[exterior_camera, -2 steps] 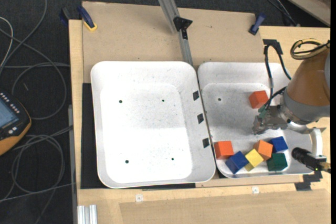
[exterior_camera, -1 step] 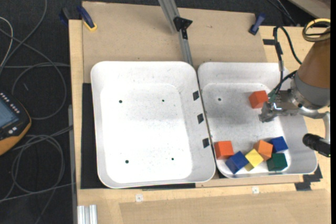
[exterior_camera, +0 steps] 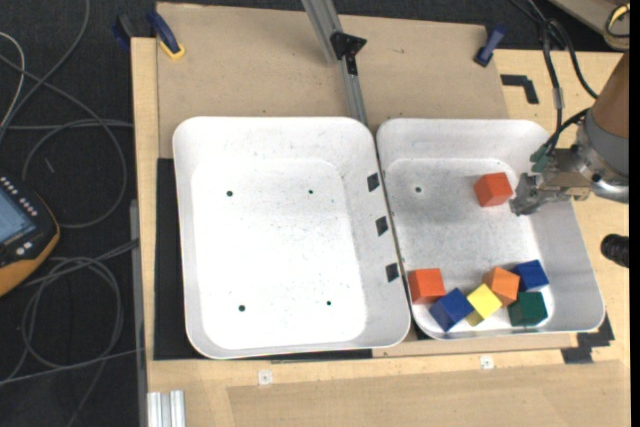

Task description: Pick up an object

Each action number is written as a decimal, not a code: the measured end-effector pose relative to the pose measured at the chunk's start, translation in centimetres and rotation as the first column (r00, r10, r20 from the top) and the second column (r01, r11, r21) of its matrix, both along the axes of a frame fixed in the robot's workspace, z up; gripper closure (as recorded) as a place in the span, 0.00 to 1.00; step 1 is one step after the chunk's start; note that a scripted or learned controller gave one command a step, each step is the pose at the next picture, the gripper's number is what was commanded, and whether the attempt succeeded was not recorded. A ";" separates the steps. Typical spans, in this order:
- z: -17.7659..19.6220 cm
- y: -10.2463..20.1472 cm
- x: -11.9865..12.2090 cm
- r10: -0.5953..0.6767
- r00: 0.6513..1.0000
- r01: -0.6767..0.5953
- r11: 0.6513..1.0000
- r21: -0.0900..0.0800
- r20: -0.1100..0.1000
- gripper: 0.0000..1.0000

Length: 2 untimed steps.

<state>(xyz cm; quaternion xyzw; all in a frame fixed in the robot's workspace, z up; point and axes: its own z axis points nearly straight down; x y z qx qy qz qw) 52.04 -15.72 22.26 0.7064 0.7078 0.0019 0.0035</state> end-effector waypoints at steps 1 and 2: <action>-0.6 5.3 -0.8 0.004 1.000 -0.004 1.000 0.005 -0.009 1.00; -0.8 10.7 -0.1 0.005 1.000 -0.005 1.000 0.006 -0.009 1.00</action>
